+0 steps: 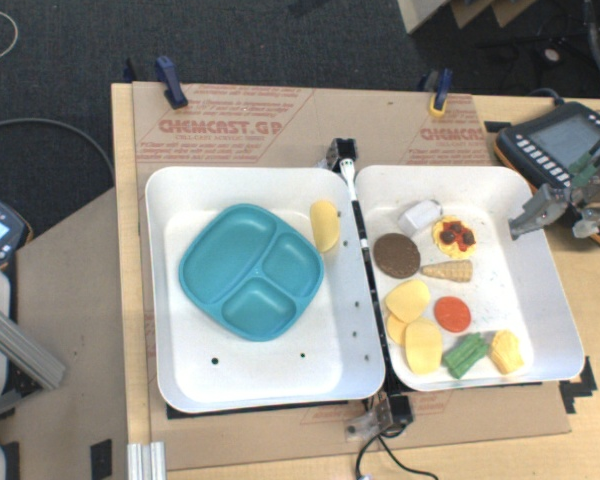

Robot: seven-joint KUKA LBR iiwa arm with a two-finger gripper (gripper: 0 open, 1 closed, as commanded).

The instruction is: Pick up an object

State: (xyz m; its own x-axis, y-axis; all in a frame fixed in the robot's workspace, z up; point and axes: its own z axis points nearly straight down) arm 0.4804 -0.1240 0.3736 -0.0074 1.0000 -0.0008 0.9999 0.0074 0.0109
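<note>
The right bin [540,298] holds several toy foods. Among them are a white block [420,214], a small pizza [454,235], a brown cookie [396,255], a cone [448,271], two yellow pieces [409,301], a red tomato [453,314], a green vegetable [466,354] and a yellow corn piece [506,351]. In the left bin [170,348] lie a teal divided plate [250,271] and a yellow banana-like piece [325,225]. My gripper [528,220] hangs over the right bin's upper right rim, pointing left, apart from every object. I see nothing in it.
A teach pendant [560,143] lies on the bench behind the gripper. Clamps [170,80] hold the cardboard sheet at the back edge. A black clip [342,152] sits where the two bins meet.
</note>
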